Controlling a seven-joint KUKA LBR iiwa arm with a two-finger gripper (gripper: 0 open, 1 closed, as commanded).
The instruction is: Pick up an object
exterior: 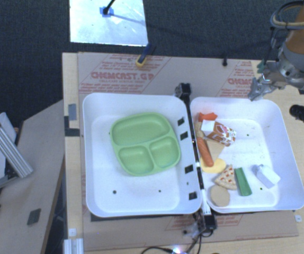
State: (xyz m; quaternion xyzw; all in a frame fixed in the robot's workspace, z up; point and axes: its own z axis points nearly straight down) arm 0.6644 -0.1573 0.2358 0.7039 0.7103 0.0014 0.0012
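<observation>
Pick not yet begun, judging by layout: nothing lifted, all candidate objects lying in right bin (279, 126). Gripper (258, 90) parked above far rim of that bin, at about 1 o'clock from bin centre, outside the object cluster. Arm (300, 30) entering from 2 o'clock.

Fingers: tips close together, pointing down toward rim; nothing seen between them. Too small to tell whether fully pressed together or slightly apart. Contact with rim not resolvable.

Object positions, right bin, clock bearings from bin centre:
- small carton (222, 134) and white block (208, 126) at 10 o'clock, touching.
- carrot (205, 150) at 9 o'clock, along left wall.
- yellow slice (214, 165) under carrot end, 8 o'clock.
- pizza slice (226, 178) and green stick (242, 181) at 6–7 o'clock, just beside each other.
- tan disc (220, 196) at 7 o'clock, near corner.
- white bottle (266, 175) at 5 o'clock, apart from others.

Left bin (96, 142) holding green divided tray (144, 144) only.

Remaining: choose target, travel over it, descend, close, lift. White bottle judged easiest, being isolated.
</observation>
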